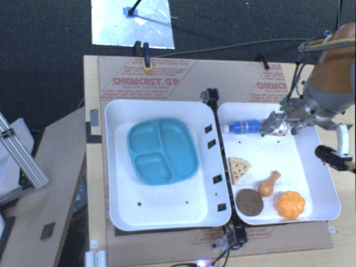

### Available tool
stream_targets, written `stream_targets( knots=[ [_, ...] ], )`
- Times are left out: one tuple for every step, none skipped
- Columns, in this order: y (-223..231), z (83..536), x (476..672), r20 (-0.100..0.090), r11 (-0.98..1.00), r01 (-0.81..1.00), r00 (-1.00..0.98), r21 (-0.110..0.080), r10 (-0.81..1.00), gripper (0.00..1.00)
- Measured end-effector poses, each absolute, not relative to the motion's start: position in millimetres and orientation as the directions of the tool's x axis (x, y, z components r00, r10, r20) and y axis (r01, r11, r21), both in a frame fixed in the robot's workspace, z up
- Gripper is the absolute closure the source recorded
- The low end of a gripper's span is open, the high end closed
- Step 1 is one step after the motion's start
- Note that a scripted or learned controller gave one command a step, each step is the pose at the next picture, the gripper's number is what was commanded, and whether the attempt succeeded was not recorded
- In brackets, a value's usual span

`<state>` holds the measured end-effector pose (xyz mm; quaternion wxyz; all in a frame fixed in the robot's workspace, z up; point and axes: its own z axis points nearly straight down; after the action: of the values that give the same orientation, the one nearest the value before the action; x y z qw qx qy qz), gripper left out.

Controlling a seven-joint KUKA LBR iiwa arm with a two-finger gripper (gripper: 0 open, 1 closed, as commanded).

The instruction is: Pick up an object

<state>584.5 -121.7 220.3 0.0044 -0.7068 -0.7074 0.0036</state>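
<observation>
Bins, two of them, shallow and white, are seen from above at a slant, set side by side on a bench covered with lettered board. The left bin (119, 166) carries a blue divided plate (163, 150) with three compartments, lying near its middle. The right bin (314, 174) carries several small things. A blue and white bottle (243, 127) lies on its side near the far left corner of that bin, its white cap end toward the divider between the bins. A pizza slice (238, 168) lies by the left edge, about halfway down. A round brown cookie (250, 202) sits near the near left corner. A tan drumstick (269, 183) lies just beside the cookie, toward the middle of the bin. An orange pumpkin (291, 203) rests by the near edge, toward the right.

The arm (332, 65) reaches in over the far right corner of the right bin, grey with an orange section above the wrist. The gripper (276, 127) hangs over the far part of the right bin, just beside the blue end of the bottle. How far its fingers are parted cannot be told, and nothing can be made out between them.

A silvery sheet (132, 15) lies on dark carpet beyond the far edge of the bench.
</observation>
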Motion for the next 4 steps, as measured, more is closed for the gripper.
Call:
stream_targets(
  knots=[
    [-121.5, 227.6, 587.1, 0.000, 0.003, 1.000, -0.003, 0.001, 1.000, 0.00],
    [-122.4, 187.1, 587.8, 0.000, 0.001, 1.000, -0.001, 0.000, 1.000, 0.00],
    [-122.1, 140.0, 597.4, 0.000, 0.001, 1.000, -0.001, -0.001, 1.000, 0.00],
    [-121.7, 88.7, 597.9, 0.000, 0.000, 1.000, 0.000, -0.001, 1.000, 0.00]
  ],
)
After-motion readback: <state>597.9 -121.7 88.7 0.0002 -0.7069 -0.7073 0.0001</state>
